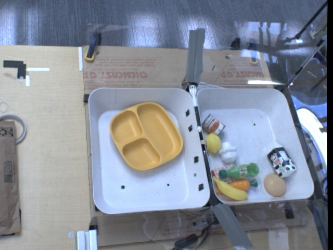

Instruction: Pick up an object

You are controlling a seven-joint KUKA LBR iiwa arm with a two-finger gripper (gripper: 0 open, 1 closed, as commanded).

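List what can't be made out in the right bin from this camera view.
- Carrot: partly covered by the banana and green bottle; full shape unclear.
- Small can: label print too small to read.
- White object: too small and pale against the right bin to identify.
- Black-and-white carton: print illegible.

Yellow plate (146, 135) with three parts, lying flat and a bit turned, alone in the left bin (99, 155). Across the wall from the plate, in the right bin (291, 113): small red and white can (213, 124) on its side, nearest the plate. Just below the can, a lemon (213, 143), a white lump (228, 152), a green bottle (241, 170), a carrot (240, 185), a banana (230, 190). Far from the plate, a black and white carton (281, 162) and a tan egg (274, 185).
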